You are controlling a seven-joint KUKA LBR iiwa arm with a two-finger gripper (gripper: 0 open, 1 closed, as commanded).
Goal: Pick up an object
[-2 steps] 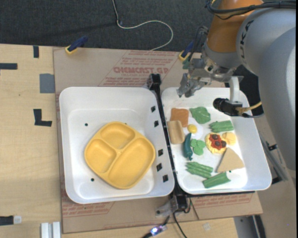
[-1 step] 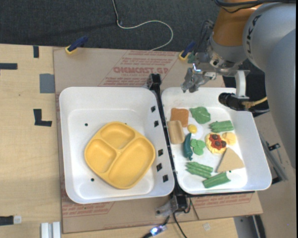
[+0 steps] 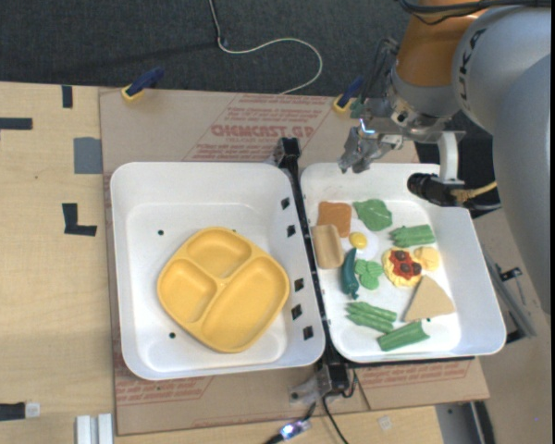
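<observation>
Sitting flat on the table (image 3: 37, 248) over a cardboard sheet (image 3: 250, 132): two shallow white bins side by side, touching along their inner walls. Lying in the left bin (image 3: 129, 192): a yellow divided tray (image 3: 224, 288), three compartments up, slightly off-centre toward the near right. Reaching in from the right: the grey arm (image 3: 509, 54), orange band above the wrist, hanging over the far edge of the right bin (image 3: 476, 313). Hovering above that bin's far left corner: the gripper (image 3: 359, 155), gripping nothing, held clear of all the toys; spread of its tips too blurred to tell. Lying in the right bin, well below the gripper, a cluster of toy foods: a tan wedge (image 3: 430, 297) near the right wall; a yellow pizza slice with red topping (image 3: 405, 266) just beside it; a brown square (image 3: 334, 215) and a tan bread piece (image 3: 326, 245) against the left wall, touching; a green leaf (image 3: 375, 214) next to the brown square; green pods (image 3: 370, 316) near the front edge; a dark teal piece (image 3: 350, 272); a small yellow ball (image 3: 358, 240) between the bread and the leaf.
</observation>
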